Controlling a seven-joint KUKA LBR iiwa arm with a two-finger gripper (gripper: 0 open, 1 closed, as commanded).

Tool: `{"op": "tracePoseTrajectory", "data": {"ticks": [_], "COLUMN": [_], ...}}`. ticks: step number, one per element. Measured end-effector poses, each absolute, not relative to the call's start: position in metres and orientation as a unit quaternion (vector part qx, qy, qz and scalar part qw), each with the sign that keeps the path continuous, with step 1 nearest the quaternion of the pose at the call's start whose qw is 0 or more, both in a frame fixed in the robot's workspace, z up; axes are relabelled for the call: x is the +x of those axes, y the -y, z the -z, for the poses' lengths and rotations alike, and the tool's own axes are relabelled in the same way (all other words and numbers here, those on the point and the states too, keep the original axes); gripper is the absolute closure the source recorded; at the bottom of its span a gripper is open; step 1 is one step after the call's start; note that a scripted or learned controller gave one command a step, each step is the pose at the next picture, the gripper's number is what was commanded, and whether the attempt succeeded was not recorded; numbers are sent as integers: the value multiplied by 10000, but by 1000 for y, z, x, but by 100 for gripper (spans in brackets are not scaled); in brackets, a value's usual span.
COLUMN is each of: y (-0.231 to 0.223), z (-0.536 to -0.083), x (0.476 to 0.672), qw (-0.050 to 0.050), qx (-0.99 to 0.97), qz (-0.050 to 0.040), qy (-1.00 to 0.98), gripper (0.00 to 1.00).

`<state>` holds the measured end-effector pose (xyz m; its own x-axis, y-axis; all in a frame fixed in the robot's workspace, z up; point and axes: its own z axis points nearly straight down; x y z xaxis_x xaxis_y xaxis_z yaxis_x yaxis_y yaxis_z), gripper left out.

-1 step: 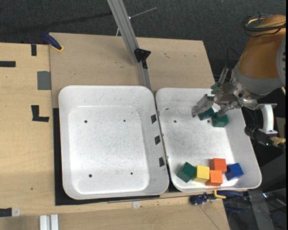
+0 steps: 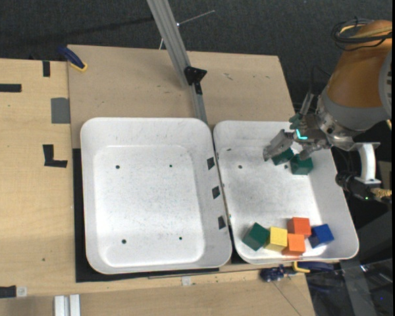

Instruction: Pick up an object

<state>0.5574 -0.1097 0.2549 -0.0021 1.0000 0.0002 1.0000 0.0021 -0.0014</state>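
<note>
End effector (image 2: 291,155) over the right bin's (image 2: 247,196) speckled floor (fingers spread), beside a dark-green block (image 2: 302,166).

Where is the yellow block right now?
The yellow block lies in the right bin, near its front edge, between a dark green block and an orange block.

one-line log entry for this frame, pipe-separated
gripper: over right bin, far end | dark green block: at fingertips, grasp unclear | five blocks: near edge | left bin: untouched
</note>
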Motion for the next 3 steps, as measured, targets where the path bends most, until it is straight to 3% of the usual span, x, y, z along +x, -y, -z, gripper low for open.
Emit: {"op": "tracePoseTrajectory", "data": {"ticks": [1, 3], "y": [111, 110], "z": [-198, -91], "x": [566, 552], "qw": [24, 26], "qx": [-7067, -7068], "qz": [-27, -27], "qy": [7075, 7074], "gripper": [0, 0]}}
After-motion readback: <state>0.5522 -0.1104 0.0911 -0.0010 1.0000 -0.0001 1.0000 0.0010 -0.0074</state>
